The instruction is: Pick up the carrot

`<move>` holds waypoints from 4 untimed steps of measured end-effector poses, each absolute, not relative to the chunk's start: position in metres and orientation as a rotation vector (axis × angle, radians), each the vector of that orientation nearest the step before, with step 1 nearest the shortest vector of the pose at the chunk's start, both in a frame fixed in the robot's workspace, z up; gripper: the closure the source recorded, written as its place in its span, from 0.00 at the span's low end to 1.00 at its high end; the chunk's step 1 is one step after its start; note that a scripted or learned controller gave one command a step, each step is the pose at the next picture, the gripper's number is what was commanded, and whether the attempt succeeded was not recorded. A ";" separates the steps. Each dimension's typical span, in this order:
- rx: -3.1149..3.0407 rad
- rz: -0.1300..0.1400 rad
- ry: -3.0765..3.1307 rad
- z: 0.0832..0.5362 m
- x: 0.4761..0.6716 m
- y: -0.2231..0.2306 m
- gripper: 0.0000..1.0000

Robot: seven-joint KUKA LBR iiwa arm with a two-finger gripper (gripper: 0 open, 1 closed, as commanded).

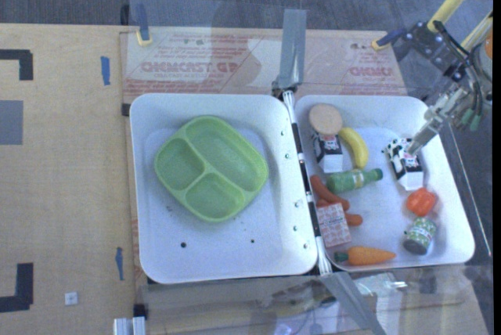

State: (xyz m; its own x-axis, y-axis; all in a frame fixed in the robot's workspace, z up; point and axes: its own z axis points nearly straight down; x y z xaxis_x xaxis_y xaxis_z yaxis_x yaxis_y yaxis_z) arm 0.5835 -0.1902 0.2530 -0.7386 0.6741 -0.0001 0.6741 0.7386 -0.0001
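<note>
The carrot (369, 254), orange with a green stub at its left end, lies flat along the front wall of the right bin (462, 235). My gripper (427, 134) hangs over the bin's far right part, just above a black-and-white milk carton (405, 163). It is well apart from the carrot, with nothing seen in it.
The right bin also holds a banana (356, 147), a round tan bun (325, 119), a green bottle (354, 180), a red sausage (324, 191), a red-and-white box (333, 225), an orange pepper (420, 202) and a small can (420, 236). A green divided plate (210, 167) lies in the left bin (235, 259).
</note>
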 end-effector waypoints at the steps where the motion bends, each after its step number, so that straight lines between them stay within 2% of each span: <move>1: 0.998 0.002 2.984 0.130 0.526 -0.218 0.00; 2: 0.998 0.002 2.983 0.131 0.526 -0.218 0.00; 3: 0.742 0.006 3.047 0.085 0.483 -0.222 0.00; 4: 0.746 0.009 3.044 0.093 0.484 -0.223 1.00</move>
State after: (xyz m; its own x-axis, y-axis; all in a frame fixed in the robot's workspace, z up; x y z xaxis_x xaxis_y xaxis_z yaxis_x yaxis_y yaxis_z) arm 0.4841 -0.2226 0.0930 -0.8866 0.4624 -0.0062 0.4624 0.8867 0.0076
